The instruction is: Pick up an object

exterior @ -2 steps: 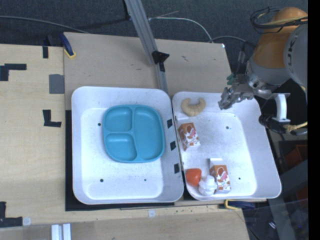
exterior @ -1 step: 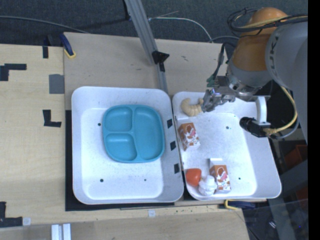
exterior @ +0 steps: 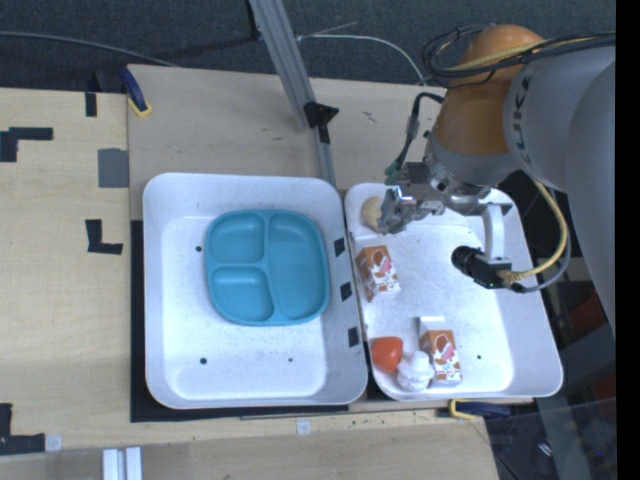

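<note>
Here the fingers (exterior: 390, 213), whether open or closed I cannot tell, hang just beside the tan object (exterior: 372, 211).

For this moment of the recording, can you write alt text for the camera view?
The grey arm's end effector hangs over the far-left corner of the right shallow white bin, near a small round beige object. That bin holds two small cartons; the left bin holds a blue divided plastic tray.
</note>
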Controlling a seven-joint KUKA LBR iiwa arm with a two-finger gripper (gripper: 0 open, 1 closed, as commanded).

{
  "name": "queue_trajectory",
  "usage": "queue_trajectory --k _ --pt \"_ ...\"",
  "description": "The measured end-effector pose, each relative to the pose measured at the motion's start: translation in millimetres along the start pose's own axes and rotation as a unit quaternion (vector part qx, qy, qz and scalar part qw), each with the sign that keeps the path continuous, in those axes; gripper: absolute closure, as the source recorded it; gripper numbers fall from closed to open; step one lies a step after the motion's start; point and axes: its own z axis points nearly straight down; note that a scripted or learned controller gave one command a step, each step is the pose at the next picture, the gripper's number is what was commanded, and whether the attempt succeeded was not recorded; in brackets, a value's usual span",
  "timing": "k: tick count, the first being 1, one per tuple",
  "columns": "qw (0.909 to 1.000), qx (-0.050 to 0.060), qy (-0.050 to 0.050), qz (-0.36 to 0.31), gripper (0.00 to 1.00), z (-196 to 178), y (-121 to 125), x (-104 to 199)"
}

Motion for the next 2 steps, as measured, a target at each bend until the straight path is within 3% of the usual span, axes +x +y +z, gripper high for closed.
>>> queue_trajectory --k 2 --pt "1.0000 0.000 0.000 -0.001 1.00 10 -20 99"
